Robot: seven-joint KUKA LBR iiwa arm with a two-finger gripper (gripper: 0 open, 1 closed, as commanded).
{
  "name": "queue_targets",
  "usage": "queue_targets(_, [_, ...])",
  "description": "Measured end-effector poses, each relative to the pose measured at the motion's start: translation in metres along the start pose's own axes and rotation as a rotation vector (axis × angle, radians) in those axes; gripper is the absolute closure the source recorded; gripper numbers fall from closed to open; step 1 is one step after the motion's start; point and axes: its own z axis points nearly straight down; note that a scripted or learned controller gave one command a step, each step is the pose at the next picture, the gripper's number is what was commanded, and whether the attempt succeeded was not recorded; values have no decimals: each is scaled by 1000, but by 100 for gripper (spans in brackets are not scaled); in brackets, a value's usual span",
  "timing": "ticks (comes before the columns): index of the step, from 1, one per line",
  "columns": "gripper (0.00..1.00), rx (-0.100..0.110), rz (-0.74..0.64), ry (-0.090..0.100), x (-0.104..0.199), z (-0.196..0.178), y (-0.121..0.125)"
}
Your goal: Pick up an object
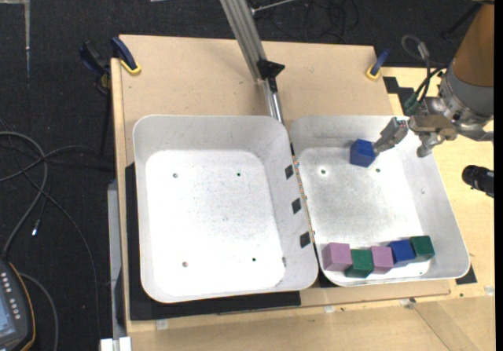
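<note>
i see the gripper (410, 137) over the upper right edge of the right bin (445, 208), its two fingers spread apart with nothing between them. a blue cube (361, 153) rests on the bin floor just left of the nearer finger; i cannot tell if they touch. along the bin's lower edge sits a row of cubes: purple (337, 255), green (361, 261), purple (382, 257), blue (402, 250), green (422, 246). the left bin (157, 137) lies alongside on the bench (196, 74).

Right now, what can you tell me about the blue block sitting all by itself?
The blue block is a small cube, plain blue with a matte look. It sits slightly turned on the floor of the right bin, near the back, apart from the row of blocks at the front. The hand is right next to it.
</note>
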Motion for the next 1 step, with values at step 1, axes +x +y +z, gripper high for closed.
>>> queue_targets(1, [0, 7, 2, 0, -51, 134, 47])
